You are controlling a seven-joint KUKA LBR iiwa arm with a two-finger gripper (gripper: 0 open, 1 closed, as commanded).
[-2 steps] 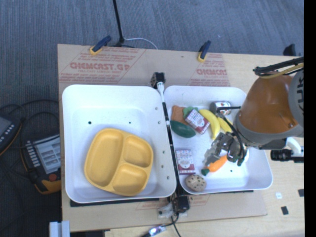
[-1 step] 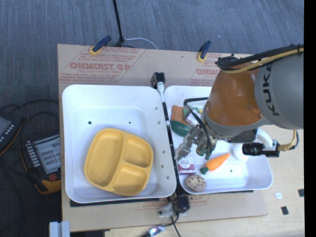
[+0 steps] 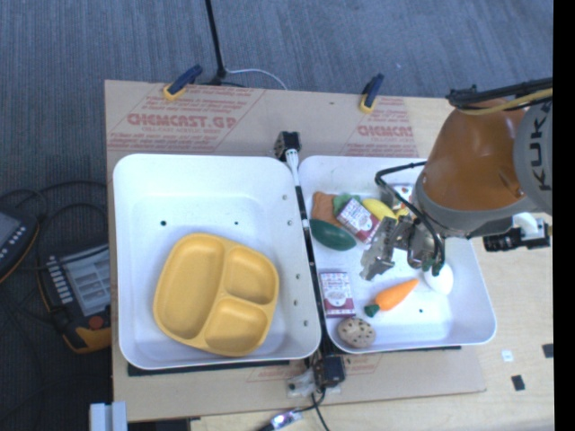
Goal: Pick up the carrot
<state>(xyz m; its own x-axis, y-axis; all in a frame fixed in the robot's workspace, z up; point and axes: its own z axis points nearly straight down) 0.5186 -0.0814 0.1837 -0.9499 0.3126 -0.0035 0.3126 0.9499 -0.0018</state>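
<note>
The carrot [image 3: 393, 295], orange with a green stub at its left end, lies on the floor of the right bin [image 3: 467, 326], pointing up to the right. My gripper [image 3: 398, 250] hangs just above and slightly left of it, over the middle of that bin. Its fingers [image 3: 378, 257] are spread apart with nothing between them. The carrot lies free, a short way below the fingertips.
The right bin also holds a cookie [image 3: 357, 332], a small red-and-white packet [image 3: 336, 293], a green item [image 3: 333, 235], a red packet [image 3: 358, 216], a yellow piece [image 3: 379, 209] and a white object [image 3: 439, 280]. A yellow divided plate [image 3: 216, 292] sits in the left bin [image 3: 144, 187].
</note>
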